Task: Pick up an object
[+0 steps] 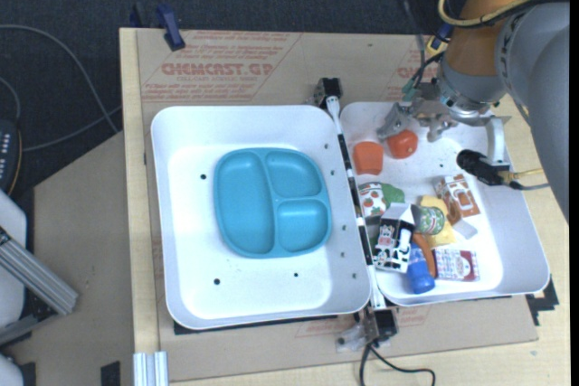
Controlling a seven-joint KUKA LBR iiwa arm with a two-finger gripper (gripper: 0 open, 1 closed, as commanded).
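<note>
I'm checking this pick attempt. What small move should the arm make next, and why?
Probably a short, straight lift. The hand sits at the far end of the right bin, right over a small orange-red object that appears to lie between its fingers. Raising it a little would show whether the grasp holds, clear of the orange cup beside it.
</note>
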